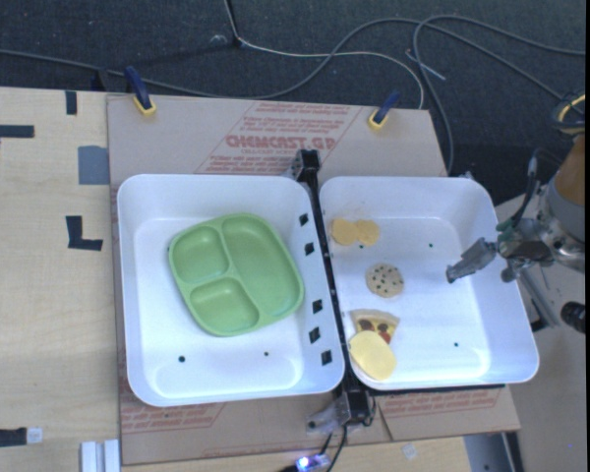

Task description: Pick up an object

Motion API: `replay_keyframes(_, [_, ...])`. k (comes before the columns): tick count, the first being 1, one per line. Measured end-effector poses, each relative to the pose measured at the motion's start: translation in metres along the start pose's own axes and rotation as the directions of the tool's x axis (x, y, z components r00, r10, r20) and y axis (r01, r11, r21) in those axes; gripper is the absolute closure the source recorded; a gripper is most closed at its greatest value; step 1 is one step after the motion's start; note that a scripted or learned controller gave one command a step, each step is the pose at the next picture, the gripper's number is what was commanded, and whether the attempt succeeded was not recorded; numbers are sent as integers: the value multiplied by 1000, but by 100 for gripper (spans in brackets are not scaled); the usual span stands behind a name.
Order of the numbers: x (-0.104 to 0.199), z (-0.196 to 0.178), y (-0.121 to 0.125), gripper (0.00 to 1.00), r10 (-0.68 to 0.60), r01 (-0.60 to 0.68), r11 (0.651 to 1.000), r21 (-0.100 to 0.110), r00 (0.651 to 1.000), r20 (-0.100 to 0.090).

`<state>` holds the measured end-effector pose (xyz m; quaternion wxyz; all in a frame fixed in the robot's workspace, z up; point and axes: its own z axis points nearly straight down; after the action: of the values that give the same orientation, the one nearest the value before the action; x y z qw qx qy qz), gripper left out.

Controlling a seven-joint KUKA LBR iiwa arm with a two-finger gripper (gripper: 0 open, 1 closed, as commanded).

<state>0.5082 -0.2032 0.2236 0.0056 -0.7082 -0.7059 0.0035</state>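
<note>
While gripper (469, 262) hovers over right bin (472, 200) near its right wall, finger state cannot be told. Cookie (384, 280) lies mid-bin, apart from gripper. Yellow piece (355, 232) above it, pizza slice (372, 324) and yellow disc (374, 356) below. Green divided plate (235, 272) in left bin (138, 293).

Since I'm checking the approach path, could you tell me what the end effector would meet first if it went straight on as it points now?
Probably the cookie: the end effector points left and slightly down over the right bin, though its height is unclear.
</note>
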Motion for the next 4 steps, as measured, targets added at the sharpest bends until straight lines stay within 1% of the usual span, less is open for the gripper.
replay_keyframes(1, [0,-6,3,0,-4,4,1000,-11,1000,3])
replay_keyframes(3, [6,82,7,0,-4,4,1000,-7,1000,2])
replay_keyframes(4, [7,135,7,0,-4,4,1000,-10,1000,3])
